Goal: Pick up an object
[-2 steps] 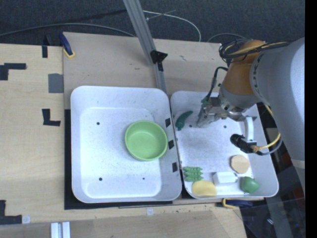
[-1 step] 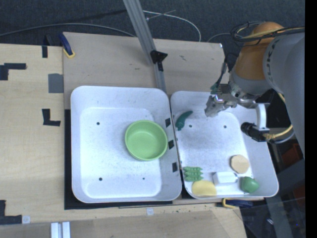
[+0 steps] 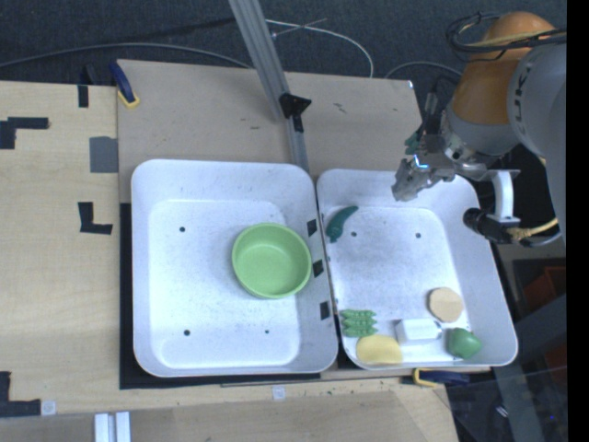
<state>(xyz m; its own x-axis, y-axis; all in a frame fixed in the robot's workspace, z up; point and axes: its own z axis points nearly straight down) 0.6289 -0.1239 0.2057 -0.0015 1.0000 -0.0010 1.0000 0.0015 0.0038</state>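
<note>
Tool (image 3: pixel 406 188) seen over the far rim of the right bin (image 3: pixel 479 247), nothing seen held in it, its opening not discernible, dark green object (image 3: pixel 340 221) lying just beside it in the bin's far left corner, green bowl (image 3: pixel 271 261) placed in the left bin (image 3: pixel 166 247).

The arm (image 3: pixel 515 72) is cut off at the frame's three o'clock edge; the hand (image 3: pixel 408 184) is too blurred to read.
</note>
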